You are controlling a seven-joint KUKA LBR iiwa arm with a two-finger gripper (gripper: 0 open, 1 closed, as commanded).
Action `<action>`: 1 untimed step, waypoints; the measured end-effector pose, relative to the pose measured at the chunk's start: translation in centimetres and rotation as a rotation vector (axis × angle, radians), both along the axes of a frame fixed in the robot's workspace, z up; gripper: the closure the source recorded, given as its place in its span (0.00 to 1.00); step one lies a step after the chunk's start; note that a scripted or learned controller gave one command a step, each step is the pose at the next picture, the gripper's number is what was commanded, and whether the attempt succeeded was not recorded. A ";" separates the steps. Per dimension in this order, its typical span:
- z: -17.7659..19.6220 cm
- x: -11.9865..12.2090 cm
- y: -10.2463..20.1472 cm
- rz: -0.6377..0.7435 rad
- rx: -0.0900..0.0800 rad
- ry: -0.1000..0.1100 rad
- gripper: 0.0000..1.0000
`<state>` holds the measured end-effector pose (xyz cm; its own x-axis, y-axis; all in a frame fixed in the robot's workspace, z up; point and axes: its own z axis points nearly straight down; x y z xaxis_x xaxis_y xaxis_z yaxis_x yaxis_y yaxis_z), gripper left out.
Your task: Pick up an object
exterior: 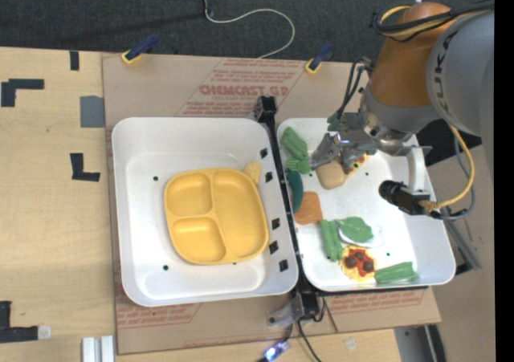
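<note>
Toy food is what you're after here, and it's all piled in the right bin (pixel 426 260). Closest to your gripper (pixel 341 153) is a tan, roundish piece (pixel 332 176) sitting just below it at the far-left part of that bin; it's too blobby for me to call a long axis. Your gripper hangs right over it, maybe touching, but I can't tell from this angle whether the fingers are open or closed, or whether anything is between them.

To the left of that you've got a green leafy piece (pixel 294 146) whose long axis runs far-to-near with a slight lean to the right at the near end, hugging the bin's left wall. Nearer along the same wall sits a dark green piece (pixel 295 185), also lengthwise far-to-near, and an orange chunk (pixel 308 208) just beside it. Further toward you, a green pod (pixel 330 239) lies far-to-near, next to a white-and-green piece (pixel 354 229). At the near edge, a pizza slice (pixel 358 263) sits beside another green pod (pixel 396 274) that points left-right.

Over in the left bin (pixel 136 192) you've got a yellow divided plate (pixel 215 215), with a small pale yellow bit (pixel 253 170) at its far-right corner.
</note>
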<state>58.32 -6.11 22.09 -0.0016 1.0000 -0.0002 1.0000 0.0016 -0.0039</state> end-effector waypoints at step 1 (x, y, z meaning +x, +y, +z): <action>-0.5 0.9 -0.5 0.000 0.000 -0.002 1.00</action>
